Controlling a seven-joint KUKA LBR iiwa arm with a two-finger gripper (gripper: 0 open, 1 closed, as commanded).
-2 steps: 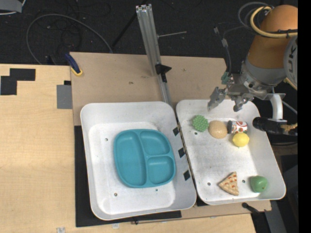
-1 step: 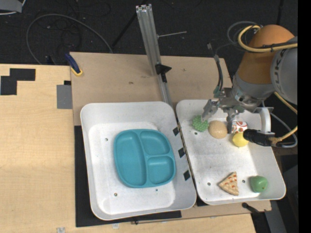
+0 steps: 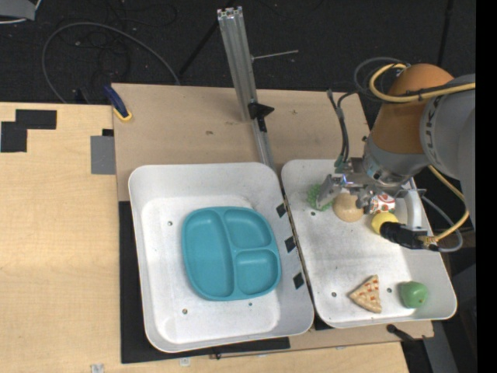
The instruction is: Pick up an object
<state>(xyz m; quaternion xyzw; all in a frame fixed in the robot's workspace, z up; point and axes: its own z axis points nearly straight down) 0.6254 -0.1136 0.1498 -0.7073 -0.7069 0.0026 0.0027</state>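
Pale wood covers the bench (image 3: pixel 62 208), with dark floor and loose cables beyond its far edge. Two shallow white bins sit side by side on it, and a metal post (image 3: pixel 236 61) rises from behind the gap between them.

The left bin (image 3: pixel 151 208) holds a teal divided plate (image 3: pixel 230 252), lying flat near its middle.

The right bin (image 3: pixel 334 263) carries everything that could be picked up. A tan ball (image 3: pixel 348 209) lies near the far edge, roughly midway along it. A small green piece (image 3: pixel 317 196) lies just beside the ball, towards the far left corner. On the ball's other side is a small red-and-white thing (image 3: pixel 382 203) (too small and too crowded by the arm to name). At the near edge a pizza slice (image 3: pixel 366 294) lies flat, and a green ball (image 3: pixel 413 293) sits just beside it in the near right corner. These two are well apart from the group at the far edge.

The grey arm with its orange band (image 3: pixel 408 103) reaches in from the right. It brings the gripper (image 3: pixel 353 191) low over the far part of the right bin, directly over the tan ball. Whether the claw is released or clenched cannot be told from this angle, nor whether it touches the ball.
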